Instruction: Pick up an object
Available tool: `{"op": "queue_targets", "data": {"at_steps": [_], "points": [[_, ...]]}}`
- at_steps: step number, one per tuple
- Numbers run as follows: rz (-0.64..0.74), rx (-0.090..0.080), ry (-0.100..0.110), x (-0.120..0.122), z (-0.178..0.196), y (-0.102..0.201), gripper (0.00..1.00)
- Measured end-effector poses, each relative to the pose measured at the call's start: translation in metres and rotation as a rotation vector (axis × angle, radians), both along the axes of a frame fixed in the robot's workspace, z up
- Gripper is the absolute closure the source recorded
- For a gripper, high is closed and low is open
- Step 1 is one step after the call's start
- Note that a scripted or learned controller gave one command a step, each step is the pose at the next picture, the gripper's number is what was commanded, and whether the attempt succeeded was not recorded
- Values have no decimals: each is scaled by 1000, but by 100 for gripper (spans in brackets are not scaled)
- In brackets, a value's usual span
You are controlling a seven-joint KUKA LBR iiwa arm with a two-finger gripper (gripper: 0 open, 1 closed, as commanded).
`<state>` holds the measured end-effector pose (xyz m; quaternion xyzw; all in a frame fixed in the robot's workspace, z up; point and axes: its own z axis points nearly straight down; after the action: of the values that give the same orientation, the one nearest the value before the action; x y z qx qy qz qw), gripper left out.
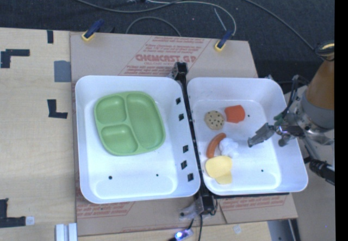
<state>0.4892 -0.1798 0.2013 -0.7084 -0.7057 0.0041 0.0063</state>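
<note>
Camera view: two shallow white bins sit side by side on a cardboard sheet on the bench. Left bin holds a green divided plate w/ three compartments, lying flat in the bin's upper half, nearer its left wall. Right bin holds the small items, all grouped toward its left wall: a round cookie w/ dark chips, an orange-red block just beside it toward the top edge, a sausage below the cookie, a small white lump touching the sausage's right side, and a yellow piece, maybe cheese or a lemon, hard to tell, near the bottom-left corner. The arm comes in over the right bin's right wall, orange band up top. Gripper hangs above the bin's right-centre, pointing left toward the food items but apart from them; nothing sits between its fingers, and whether they're spread or closed can't be told at this angle.
</note>
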Motion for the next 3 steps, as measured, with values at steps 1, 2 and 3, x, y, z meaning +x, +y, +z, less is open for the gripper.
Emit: {"op": "queue_targets", "data": {"at_steps": [1, 2, 3], "points": [[5, -3, -13, 3, 7, 0, 0], [5, -1, -8, 5, -56, 7, 0], [5, -1, -16, 14, -94, 3, 0]]}}
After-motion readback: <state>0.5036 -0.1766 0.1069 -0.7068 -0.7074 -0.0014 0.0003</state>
